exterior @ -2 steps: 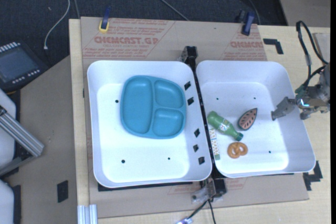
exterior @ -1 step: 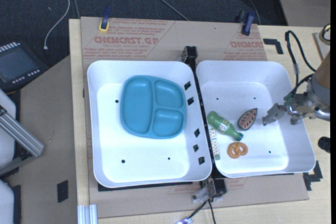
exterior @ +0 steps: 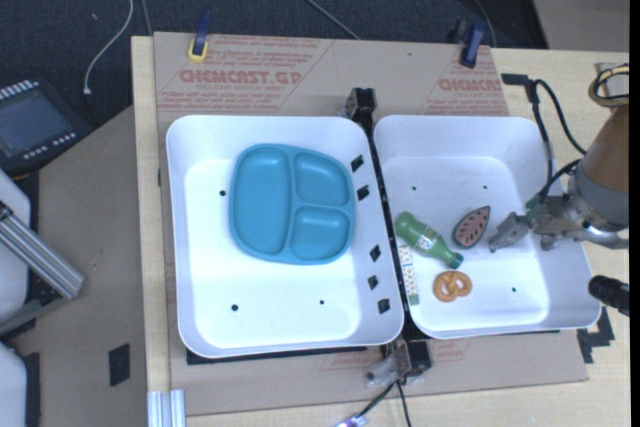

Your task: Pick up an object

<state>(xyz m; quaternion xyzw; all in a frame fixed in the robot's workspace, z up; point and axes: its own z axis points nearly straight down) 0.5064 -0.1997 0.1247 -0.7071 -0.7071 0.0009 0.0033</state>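
Note:
In the right bin [exterior: 470, 140] lie three small objects: a green bottle [exterior: 428, 240] with a white label, lying on its side near the left wall; a brown oval piece [exterior: 471, 226] just right of it; and an orange pretzel [exterior: 452, 287] nearer the front. My gripper [exterior: 508, 232] reaches in from the right and hangs low over the bin, its fingertips just right of the brown oval piece. Nothing is seen between the fingers.
The left bin [exterior: 200, 215] holds a blue divided plate [exterior: 292, 203]. A black divider with clips [exterior: 370, 205] runs between the bins. The arm's grey wrist [exterior: 605, 185] stands over the right bin's right wall. Cables lie on the floor behind the bench.

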